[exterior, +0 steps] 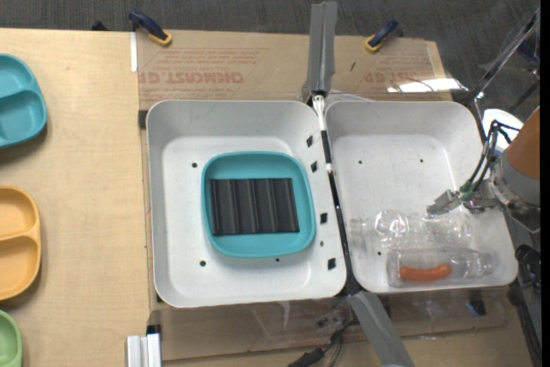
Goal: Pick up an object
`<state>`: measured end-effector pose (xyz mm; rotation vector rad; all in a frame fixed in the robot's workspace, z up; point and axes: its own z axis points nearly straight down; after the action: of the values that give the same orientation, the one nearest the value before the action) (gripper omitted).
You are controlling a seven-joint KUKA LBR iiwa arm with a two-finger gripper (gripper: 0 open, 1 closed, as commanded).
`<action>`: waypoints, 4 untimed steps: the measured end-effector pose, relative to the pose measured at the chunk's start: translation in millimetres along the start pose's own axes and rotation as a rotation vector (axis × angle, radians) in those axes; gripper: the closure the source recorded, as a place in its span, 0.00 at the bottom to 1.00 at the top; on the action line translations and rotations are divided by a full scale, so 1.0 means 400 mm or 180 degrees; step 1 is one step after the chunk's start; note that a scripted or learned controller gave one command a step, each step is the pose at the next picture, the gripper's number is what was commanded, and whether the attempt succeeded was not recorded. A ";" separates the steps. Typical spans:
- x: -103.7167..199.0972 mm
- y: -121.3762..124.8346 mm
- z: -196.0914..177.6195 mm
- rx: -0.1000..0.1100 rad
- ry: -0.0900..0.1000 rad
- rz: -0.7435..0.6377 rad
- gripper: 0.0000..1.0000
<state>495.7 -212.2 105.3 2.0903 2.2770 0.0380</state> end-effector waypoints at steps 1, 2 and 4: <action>-0.002 0.000 0.001 0.0004 0.0010 0.0025 0.00; -0.007 0.001 0.002 0.0014 0.0033 0.0065 0.00; -0.007 -0.001 0.002 0.0022 0.0038 0.0218 0.00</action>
<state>495.5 -215.2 104.4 2.1768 2.2145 0.0456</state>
